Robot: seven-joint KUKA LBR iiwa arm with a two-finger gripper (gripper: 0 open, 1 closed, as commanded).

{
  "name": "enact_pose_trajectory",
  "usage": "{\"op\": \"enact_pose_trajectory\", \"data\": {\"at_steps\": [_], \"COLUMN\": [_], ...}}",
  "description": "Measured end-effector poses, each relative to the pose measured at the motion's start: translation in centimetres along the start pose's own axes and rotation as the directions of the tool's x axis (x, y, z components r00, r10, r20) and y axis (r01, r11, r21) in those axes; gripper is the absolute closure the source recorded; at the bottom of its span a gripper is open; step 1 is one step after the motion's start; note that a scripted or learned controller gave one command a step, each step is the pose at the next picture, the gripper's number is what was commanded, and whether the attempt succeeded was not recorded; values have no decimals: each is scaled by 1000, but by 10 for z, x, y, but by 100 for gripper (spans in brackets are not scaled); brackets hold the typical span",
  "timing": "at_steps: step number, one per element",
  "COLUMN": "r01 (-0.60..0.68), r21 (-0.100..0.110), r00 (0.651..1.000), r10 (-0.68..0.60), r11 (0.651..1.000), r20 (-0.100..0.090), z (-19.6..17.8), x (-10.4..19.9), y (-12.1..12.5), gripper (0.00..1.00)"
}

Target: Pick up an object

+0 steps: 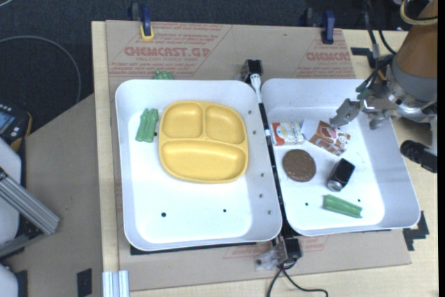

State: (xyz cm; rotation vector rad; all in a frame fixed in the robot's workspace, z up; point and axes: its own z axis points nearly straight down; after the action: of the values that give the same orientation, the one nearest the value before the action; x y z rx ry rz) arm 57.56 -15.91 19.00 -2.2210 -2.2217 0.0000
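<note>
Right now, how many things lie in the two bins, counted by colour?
Green: 2, bean, pod
Yellow: 1, tray
Brown: 1, disc
Black: 1, can
Red and white: 2, packet, wrapper
Total: 7

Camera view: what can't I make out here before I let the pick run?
- Tool: small and blurred; finger state and contact with the red-and-white packet unreadable.
- White packet: print too small to read.
- Arm: cut off by the right edge.
- Green item: partly hidden behind the left bin's rim.
</note>
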Motion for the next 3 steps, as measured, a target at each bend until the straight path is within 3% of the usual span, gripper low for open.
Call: {"op": "enact_pose_trajectory", "data": {"at_steps": [1, 2, 3], "r01": [5, 2, 3], "r21": [-14, -6, 10], "r00": [1000, 1000, 1000], "r10": [-5, -2, -3], "r11": [1000, 1000, 1000], "r20": [3, 3, -4], "z": [-139, -142, -66], "x": [31, 30, 79], "y": [3, 2, -34], "gripper": [0, 100, 100]}}
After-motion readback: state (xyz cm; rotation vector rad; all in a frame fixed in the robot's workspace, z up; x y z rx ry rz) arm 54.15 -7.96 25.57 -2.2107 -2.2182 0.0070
